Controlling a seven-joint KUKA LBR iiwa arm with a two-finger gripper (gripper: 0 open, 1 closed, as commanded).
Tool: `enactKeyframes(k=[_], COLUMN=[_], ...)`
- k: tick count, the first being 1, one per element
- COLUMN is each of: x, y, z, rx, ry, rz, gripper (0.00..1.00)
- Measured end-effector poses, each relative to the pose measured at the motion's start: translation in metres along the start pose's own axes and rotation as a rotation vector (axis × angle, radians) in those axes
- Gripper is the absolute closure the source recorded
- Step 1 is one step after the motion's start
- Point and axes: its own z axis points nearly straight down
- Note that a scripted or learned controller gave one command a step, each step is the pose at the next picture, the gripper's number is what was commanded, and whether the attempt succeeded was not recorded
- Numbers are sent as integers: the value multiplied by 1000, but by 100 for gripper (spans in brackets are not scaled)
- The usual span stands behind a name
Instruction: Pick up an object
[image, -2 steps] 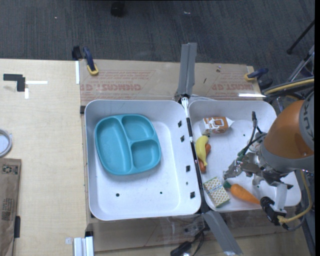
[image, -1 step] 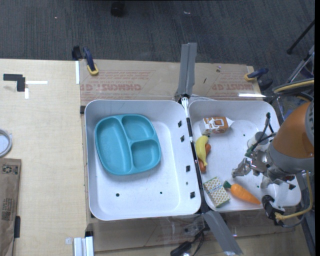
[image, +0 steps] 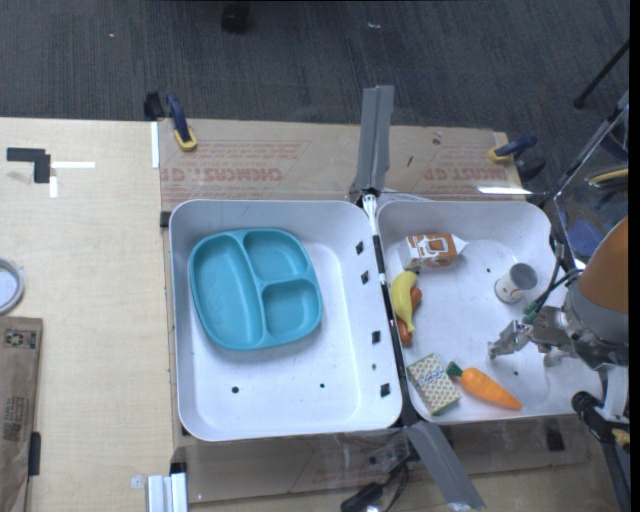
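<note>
The right bin (image: 470, 225) holds several objects. An orange carrot (image: 490, 388) lies near the front, next to a small green-patterned box (image: 433, 383). A yellow banana (image: 403, 297) rests against the bin's left wall, with a small orange piece beside it. An orange-and-white carton (image: 433, 250) lies toward the back, and a small grey cup (image: 517, 281) sits at the right. My gripper (image: 528, 348) hangs over the bin's right side, just above and right of the carrot and below the cup. Its fingers are spread with nothing between them.
In the left bin (image: 200, 400) lies a teal divided plate (image: 257, 288). A raised divider (image: 378, 290) separates the two bins. Clamps sit on the cardboard behind the bins. The arm's orange band is at the far right edge.
</note>
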Motion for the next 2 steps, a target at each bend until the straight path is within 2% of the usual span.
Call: enactKeyframes(k=[1, 2], x=[11, 67], y=[61, -13], z=[1, 1], rx=[2, 2], ry=[7, 0], rz=[62, -379], gripper=[0, 0])
